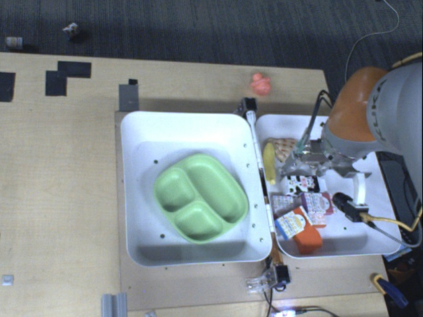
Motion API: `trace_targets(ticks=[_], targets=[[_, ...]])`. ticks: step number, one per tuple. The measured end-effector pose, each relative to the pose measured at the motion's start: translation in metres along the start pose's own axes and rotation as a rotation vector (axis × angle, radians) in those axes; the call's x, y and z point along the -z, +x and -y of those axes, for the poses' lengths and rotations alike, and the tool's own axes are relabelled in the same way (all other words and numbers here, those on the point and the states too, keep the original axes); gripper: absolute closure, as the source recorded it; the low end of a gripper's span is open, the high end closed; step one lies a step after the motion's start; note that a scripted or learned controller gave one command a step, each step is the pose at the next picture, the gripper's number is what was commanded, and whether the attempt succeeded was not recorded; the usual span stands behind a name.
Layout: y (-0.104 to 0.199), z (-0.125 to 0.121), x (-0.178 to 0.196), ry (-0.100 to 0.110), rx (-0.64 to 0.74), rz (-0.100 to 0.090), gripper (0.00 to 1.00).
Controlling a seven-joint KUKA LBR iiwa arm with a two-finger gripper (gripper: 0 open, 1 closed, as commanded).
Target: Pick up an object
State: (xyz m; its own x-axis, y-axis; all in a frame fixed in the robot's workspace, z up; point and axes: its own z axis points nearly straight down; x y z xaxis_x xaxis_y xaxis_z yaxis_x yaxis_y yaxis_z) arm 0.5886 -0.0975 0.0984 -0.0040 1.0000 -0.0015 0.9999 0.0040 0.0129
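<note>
A wooden bench point(59, 197) seen from above carries 2 shallow white bins side by side. The left bin point(139, 243) holds a light green divided plate point(200, 196) with 3 compartments, lying flat near the bin's middle. The right bin point(370, 243) is crowded along its left half: a yellow banana-like piece point(269, 162) lies against the left wall, a speckled pale item point(285, 148) sits just beside it at the far end, small printed packets point(310, 203) cluster in the middle, and an orange block point(308, 239) rests at the near edge, touching a blue and white carton point(289, 224). The grey arm with its orange band point(353, 107) reaches in from the right, and its gripper point(301, 174) hangs low over the packets. Whether it is released or clenched cannot be told. A small pink object point(261, 84) lies on the bench beyond the bins.
</note>
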Motion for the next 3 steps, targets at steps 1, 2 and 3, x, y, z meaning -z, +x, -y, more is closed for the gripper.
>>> trace_targets(ticks=[1,2,3], targets=[[0.001,-0.002,0.011,-0.004,0.001,0.000,1.00],[0.001,-0.001,0.011,-0.004,0.002,0.000,0.00],[0.006,0.020,-0.010,0.000,-0.007,0.005,0.00]])
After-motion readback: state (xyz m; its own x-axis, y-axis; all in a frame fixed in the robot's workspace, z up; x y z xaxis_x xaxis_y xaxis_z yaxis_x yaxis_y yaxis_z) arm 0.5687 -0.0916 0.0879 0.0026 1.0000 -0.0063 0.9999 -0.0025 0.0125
